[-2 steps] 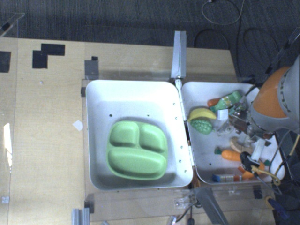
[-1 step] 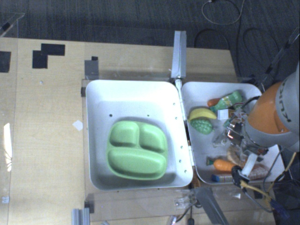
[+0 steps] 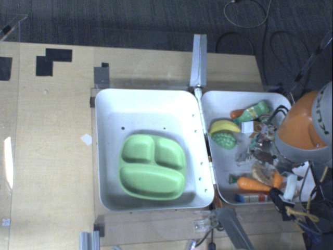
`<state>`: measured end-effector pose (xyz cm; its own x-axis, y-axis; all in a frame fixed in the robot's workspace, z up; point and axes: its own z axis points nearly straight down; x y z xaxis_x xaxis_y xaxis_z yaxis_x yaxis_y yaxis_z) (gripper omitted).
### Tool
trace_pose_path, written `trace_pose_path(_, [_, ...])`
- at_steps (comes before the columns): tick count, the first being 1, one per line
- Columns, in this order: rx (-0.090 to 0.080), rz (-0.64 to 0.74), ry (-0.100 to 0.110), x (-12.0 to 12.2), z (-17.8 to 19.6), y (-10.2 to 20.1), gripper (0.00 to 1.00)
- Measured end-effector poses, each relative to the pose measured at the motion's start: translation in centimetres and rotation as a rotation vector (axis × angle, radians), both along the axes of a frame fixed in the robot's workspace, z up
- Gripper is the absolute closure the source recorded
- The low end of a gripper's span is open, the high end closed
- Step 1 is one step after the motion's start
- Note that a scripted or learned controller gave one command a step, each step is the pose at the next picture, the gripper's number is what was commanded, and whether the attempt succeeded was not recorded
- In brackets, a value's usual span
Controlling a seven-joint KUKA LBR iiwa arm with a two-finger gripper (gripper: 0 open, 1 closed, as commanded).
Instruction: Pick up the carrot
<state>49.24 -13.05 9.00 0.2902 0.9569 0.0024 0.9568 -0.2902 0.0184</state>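
The carrot [image 3: 252,183] is orange and lies flat near the front edge of the right bin [image 3: 222,189], pointing left to right. My gripper [image 3: 258,149] hangs over the middle of that bin, just behind the carrot and a little to its right. The grey wrist with its orange band [image 3: 299,129] covers the bin's right side. A brown item [image 3: 264,174] lies between the gripper and the carrot, touching the carrot's right end.
The right bin also holds a green bottle with an orange cap [image 3: 254,111], a yellow toy [image 3: 225,126], a green bumpy toy [image 3: 225,139] and a thin tube [image 3: 252,197] at the front wall. In the left bin [image 3: 106,139] lies a green divided plate [image 3: 152,165].
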Motion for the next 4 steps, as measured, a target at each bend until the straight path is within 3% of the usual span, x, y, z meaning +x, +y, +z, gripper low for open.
trace_pose_path(1, [0.013,0.273,0.008,0.0,0.0,-4.3,0.00])
trace_pose_path(3, [0.029,0.399,0.011,0.2,0.2,-5.6,0.00])
trace_pose_path(4, [0.011,0.398,0.000,0.5,1.3,-6.1,1.00])
